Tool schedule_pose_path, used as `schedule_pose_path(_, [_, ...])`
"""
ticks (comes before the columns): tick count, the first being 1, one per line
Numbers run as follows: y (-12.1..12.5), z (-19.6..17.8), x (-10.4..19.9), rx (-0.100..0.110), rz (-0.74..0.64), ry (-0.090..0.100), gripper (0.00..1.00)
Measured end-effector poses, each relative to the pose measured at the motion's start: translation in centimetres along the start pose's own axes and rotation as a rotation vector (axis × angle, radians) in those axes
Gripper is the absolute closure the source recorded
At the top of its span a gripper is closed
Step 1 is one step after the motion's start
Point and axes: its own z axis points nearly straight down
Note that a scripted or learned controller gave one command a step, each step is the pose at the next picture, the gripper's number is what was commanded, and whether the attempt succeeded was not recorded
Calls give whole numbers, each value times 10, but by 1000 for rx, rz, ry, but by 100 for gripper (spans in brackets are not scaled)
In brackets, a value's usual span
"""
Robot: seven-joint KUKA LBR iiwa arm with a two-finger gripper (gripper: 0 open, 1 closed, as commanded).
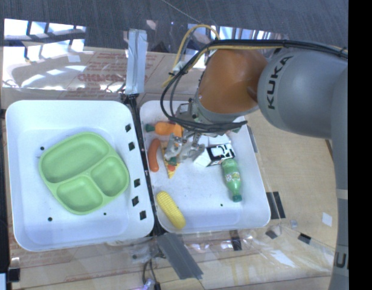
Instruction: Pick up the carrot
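Observation:
The carrot point(166, 127) is a short orange piece with a small green top. It lies in the far left corner of the right white bin point(252, 204), pointing left toward the bin wall. My gripper point(183, 147) hangs low inside this bin, just in front of and slightly right of the carrot, under the orange band of the wrist point(231, 80). The carrot's right end sits at the edge of the gripper body, and nothing shows the carrot held. A small yellow wedge-shaped piece point(171, 167) lies right below the gripper.
A red-orange sausage-like piece point(154, 154) lies along the right bin's left wall. A corn cob point(171, 209) sits at the front, a green bottle point(232, 179) at the right, a black-and-white tag point(220, 153) beside the gripper. The left bin point(23, 162) holds a green divided plate point(83, 172).

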Motion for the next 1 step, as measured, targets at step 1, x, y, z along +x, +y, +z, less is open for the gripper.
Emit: schedule_pose_path(1, [80,-79,-110,-7,62,1,100])
